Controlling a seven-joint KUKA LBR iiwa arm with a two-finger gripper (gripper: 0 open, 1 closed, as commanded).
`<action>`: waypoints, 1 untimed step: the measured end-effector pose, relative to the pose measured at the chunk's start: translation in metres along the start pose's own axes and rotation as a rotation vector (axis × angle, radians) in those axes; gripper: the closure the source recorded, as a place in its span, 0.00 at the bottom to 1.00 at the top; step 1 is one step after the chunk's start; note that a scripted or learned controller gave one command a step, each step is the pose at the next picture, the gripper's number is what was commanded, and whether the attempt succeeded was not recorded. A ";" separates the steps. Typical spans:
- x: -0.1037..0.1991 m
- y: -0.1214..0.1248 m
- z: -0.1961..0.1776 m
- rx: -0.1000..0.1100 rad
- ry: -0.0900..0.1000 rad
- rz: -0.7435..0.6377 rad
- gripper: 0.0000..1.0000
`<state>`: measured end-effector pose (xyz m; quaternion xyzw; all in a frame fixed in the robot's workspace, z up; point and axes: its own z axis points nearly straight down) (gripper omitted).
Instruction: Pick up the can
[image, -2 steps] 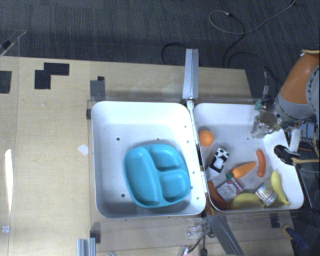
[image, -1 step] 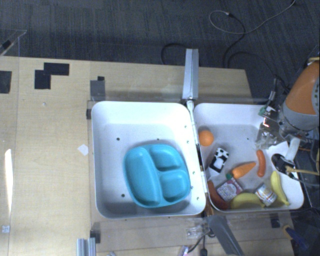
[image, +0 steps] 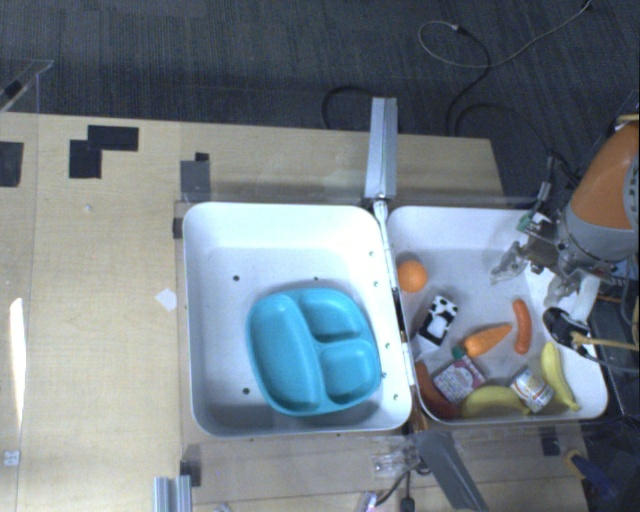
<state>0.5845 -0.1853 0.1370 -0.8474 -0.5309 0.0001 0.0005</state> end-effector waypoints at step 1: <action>0.001 0.001 -0.008 0.001 0.001 -0.006 1.00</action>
